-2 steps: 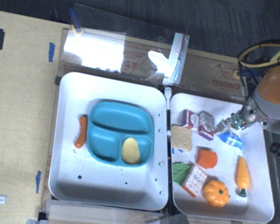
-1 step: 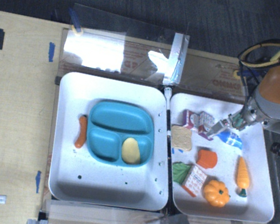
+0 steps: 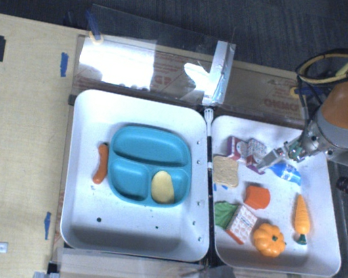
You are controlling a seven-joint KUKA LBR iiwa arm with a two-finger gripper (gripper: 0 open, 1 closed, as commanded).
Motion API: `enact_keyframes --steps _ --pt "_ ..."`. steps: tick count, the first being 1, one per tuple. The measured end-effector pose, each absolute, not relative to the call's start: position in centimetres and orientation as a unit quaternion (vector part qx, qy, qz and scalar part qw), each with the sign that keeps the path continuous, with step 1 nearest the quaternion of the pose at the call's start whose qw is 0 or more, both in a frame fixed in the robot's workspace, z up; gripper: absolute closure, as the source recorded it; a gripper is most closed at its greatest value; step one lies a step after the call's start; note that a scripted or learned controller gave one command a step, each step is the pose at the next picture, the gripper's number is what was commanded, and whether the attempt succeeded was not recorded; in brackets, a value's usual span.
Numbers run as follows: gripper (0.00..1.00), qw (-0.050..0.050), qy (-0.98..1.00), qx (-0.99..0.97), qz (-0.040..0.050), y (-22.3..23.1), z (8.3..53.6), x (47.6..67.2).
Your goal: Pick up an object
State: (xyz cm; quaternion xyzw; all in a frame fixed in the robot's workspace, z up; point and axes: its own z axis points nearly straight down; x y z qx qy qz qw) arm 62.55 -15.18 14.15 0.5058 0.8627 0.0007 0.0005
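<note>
The right bin (image 3: 322, 261) holds several small items: a maroon packet (image 3: 244, 147), a slice of bread (image 3: 225, 171), a blue packet (image 3: 288, 172), an orange-red block (image 3: 257, 197), a carrot (image 3: 302, 217), a small pumpkin (image 3: 268, 239), a green piece (image 3: 225, 212) and a red-and-white packet (image 3: 242, 223). My gripper (image 3: 272, 159) reaches in from the upper right and sits low at the back of this bin, between the maroon packet and the blue packet. It partly covers both. Nothing can be seen held in it.
The left bin (image 3: 74, 211) carries a blue divided tray (image 3: 148, 164) with a yellow oval item (image 3: 163, 186) in its lower right compartment. An orange sausage (image 3: 100, 163) lies left of the tray. A clear sheet (image 3: 147, 64) stands behind the bins.
</note>
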Motion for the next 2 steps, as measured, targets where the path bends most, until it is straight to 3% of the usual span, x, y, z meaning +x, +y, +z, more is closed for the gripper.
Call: enact_keyframes --steps 1,2 --pt "0.00 0.001 0.832 0.555 0.0003 -12.4 8.7 65.8" --pt "1.00 0.006 0.832 0.554 0.0020 -12.4 10.0 66.1"
